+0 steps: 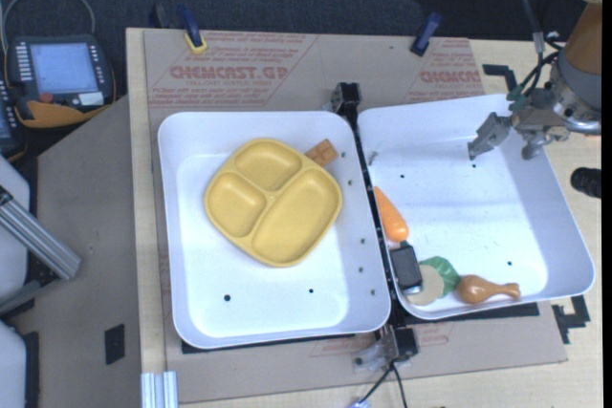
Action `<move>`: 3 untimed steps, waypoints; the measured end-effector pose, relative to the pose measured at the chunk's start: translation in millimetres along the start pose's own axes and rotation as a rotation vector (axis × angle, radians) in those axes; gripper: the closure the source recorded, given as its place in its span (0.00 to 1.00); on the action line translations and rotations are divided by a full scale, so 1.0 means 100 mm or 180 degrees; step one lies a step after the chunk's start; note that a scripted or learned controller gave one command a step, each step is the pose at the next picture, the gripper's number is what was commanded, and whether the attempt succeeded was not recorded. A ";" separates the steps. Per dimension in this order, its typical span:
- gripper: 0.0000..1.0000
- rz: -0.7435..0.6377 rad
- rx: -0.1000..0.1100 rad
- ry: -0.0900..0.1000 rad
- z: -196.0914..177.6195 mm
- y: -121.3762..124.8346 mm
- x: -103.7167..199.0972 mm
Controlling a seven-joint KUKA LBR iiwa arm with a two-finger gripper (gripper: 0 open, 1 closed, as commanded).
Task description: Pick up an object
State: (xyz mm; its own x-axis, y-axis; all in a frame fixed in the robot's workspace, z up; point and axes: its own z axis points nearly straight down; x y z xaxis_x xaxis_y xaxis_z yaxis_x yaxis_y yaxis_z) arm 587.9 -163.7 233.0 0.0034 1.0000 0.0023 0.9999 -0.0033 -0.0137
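Observation:
My gripper (507, 144) hovers over the far right part of the right bin (564, 234). It is open, its two grey fingers spread, with nothing between them. The objects lie well away from it, along the right bin's near-left side: an orange carrot (390, 215) by the left wall, a black block (406, 268) below it, a green and beige piece (436, 278), and a brown drumstick (486, 288) at the near edge.
The left bin (182, 234) holds a yellow divided plate (273, 202) with a small brown block (322, 151) at its far right corner. A black clamp (346, 96) sits where the bins meet. A pendant with a screen (59, 74) lies off the bench at left.

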 end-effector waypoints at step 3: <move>0.00 -0.0014 -0.0021 0.0000 1.08 0.17 0.01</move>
State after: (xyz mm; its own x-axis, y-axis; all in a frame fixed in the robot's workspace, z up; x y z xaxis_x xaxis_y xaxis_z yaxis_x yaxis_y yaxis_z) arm 603.1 -162.1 124.4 -0.0011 1.0000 0.0024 1.0000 0.0011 -0.0070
